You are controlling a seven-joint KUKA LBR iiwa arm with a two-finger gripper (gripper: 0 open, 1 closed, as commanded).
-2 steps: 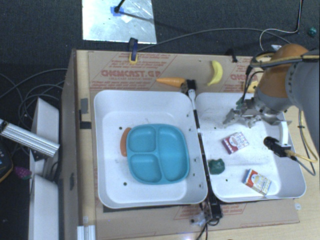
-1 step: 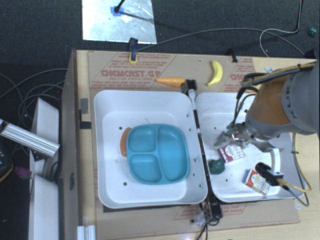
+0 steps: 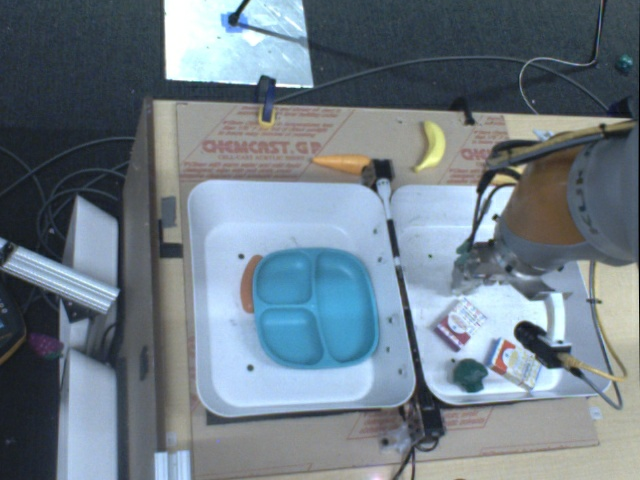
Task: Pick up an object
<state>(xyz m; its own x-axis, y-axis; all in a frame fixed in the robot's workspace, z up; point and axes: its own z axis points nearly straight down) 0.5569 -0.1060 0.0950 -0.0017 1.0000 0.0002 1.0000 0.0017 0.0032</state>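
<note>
You had the arm (image 3: 560,208) reaching in from the right, over the right bin (image 3: 425,223). Its gripper (image 3: 470,270) was down over the middle of that bin's white floor. From this slant you could not tell whether the gripper was spread or pressed together, and nothing showed in its grasp.

The things you could pick lay along the near side of the same bin. A red-and-white packet (image 3: 460,323) sat tilted just in front of the gripper, apart from it as far as you could see. A green lump (image 3: 468,373) lay by the bin's front rim, close to the packet. An orange-and-white carton (image 3: 515,363) lay just to the right of the lump.

In the left bin (image 3: 220,218) you had a blue divided plate (image 3: 315,303) lying flat near the middle. A reddish sausage-shaped piece (image 3: 247,283) lay right against the plate's left edge.

Behind the bins, on the cardboard-covered tabletop (image 3: 290,128), a carrot (image 3: 342,164) lay just beyond the left bin's far right corner. A banana (image 3: 432,146) lay beyond the right bin's far rim, a little to the right of the carrot. Both were outside the bins and well apart from the gripper.
</note>
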